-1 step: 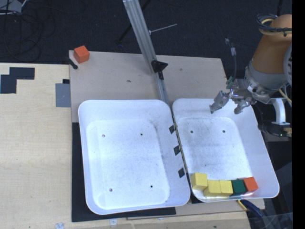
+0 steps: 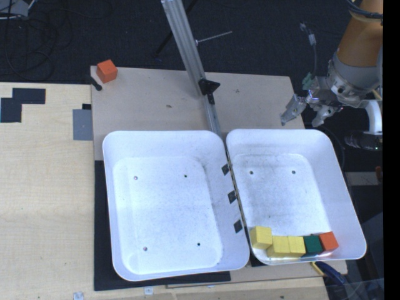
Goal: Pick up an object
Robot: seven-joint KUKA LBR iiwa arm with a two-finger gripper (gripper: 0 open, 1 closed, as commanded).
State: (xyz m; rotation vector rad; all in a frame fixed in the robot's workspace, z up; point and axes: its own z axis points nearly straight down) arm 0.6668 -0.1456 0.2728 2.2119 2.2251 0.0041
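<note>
The right-hand bin (image 2: 350,186) serves as the landmark. Its near edge carries a row of small blocks packed side by side: a yellow block (image 2: 262,236), a second yellow block (image 2: 289,246), a green block (image 2: 312,244) and an orange block (image 2: 329,240) at the row's right end. They touch one another and press against the bin's near wall. The pincer (image 2: 307,109) hangs beyond this bin's far right corner, above the worktop (image 2: 156,99) rather than over the bin floor, its fingers spread apart with nothing between them. Another orange cube (image 2: 107,70) sits on the worktop well away, past the left-hand bin (image 2: 125,167).

By my reading the pick has not begun; the arm is at the approach stage, well apart from the row. The next move calls for carrying the pincer across the bin to its near edge and descending on one block. The end blocks look easiest, since neighbours and the wall crowd the rest.
</note>
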